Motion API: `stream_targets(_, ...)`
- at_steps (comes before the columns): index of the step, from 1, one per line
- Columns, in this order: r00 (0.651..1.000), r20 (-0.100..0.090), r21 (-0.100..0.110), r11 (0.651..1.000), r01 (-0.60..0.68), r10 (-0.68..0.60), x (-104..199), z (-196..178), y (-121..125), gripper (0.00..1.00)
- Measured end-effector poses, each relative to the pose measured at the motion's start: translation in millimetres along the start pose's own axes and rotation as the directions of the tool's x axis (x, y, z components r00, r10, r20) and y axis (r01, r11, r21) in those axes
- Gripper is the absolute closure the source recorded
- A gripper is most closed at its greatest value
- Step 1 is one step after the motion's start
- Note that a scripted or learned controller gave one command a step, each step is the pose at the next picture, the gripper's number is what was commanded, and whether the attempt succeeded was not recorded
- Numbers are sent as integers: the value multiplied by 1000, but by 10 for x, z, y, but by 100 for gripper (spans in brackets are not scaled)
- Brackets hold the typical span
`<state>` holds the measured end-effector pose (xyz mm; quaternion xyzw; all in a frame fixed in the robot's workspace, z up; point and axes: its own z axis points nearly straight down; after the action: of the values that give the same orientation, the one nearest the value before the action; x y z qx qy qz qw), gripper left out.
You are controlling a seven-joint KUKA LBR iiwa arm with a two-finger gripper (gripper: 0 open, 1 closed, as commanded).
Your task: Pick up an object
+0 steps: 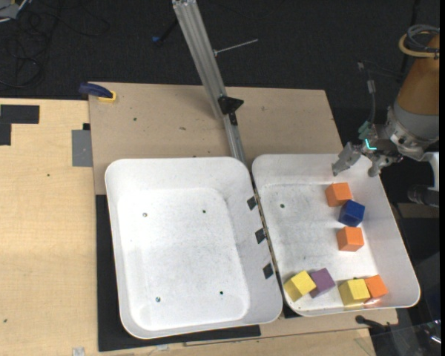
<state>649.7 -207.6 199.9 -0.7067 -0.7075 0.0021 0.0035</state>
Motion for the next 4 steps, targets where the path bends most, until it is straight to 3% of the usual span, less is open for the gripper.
stream_targets(1, 1000, 2, -4, 1000, 4, -4, 7, -33, 12, 0)
stream_targets(3, 1000, 0, -1, 1000, 3, -3, 118, 899, -108, 0)
stream_targets(4, 1000, 2, -4, 1000, 5, -5, 132, 1104, -106, 0)
